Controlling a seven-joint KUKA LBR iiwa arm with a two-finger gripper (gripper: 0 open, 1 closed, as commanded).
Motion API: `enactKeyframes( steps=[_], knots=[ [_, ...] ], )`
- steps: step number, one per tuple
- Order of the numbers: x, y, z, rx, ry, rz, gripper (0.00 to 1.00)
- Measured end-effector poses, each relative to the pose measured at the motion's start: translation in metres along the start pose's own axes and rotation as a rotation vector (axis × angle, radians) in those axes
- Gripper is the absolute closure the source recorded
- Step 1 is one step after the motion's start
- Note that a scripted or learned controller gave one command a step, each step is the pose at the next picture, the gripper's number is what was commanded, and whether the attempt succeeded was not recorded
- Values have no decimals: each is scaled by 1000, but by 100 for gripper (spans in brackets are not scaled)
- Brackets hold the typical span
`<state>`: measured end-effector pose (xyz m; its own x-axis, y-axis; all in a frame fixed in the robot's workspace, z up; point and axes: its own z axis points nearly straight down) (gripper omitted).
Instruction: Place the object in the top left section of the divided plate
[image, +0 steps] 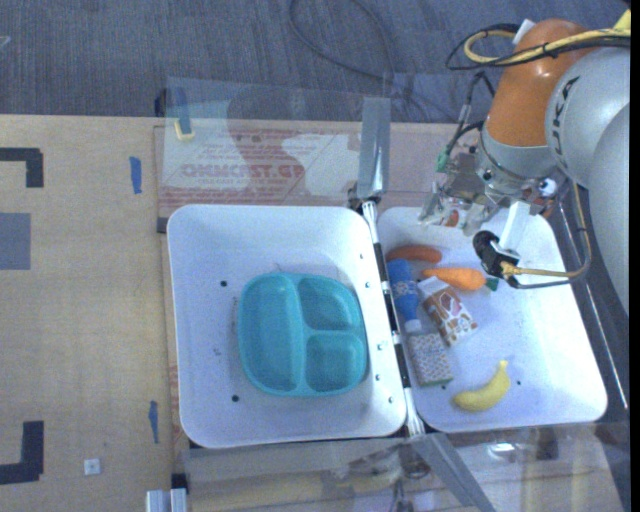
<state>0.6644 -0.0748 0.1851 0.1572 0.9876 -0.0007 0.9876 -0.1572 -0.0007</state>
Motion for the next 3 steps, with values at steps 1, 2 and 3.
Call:
enactKeyframes(
  steps=[1, 2, 3],
  knots=[
    [69, -47, 0, 2, 1, 94, 100],
    [139, -95, 0, 2, 1, -17, 100],
    [139, -95, 0, 2, 1, -16, 0]
  ],
)
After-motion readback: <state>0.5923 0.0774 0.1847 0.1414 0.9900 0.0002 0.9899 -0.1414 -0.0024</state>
